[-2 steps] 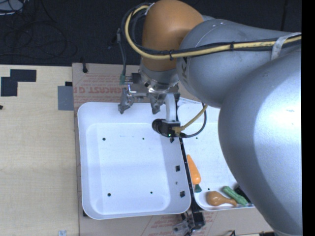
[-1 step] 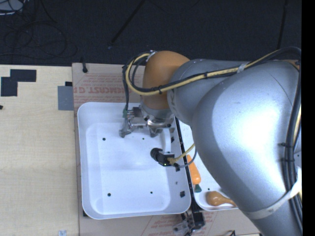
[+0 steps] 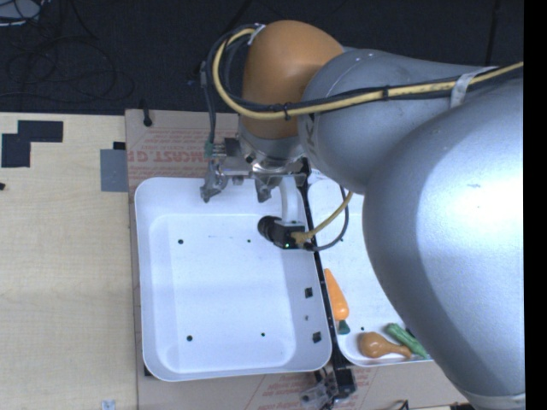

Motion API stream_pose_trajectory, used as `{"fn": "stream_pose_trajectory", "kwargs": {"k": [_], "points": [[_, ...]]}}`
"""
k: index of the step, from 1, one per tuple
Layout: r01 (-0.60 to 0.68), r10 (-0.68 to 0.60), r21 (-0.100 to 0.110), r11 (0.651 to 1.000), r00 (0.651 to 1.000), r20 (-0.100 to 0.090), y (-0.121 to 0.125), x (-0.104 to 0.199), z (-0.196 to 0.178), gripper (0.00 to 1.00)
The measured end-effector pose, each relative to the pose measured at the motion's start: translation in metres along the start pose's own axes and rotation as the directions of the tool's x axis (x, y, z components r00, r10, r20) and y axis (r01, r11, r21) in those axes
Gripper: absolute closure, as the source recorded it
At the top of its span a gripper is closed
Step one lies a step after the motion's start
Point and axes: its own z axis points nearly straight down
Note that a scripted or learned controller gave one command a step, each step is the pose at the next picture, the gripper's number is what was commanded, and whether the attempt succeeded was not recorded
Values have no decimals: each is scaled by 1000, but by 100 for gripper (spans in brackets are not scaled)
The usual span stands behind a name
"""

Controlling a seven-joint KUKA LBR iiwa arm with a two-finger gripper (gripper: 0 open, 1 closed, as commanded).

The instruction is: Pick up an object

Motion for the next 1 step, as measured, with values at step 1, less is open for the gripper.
{"fn": "stream_pose_trajectory", "kwargs": {"k": [1], "points": [[-2, 1, 16, 1000, 1000, 4, -4, 37, 47, 0]]}}
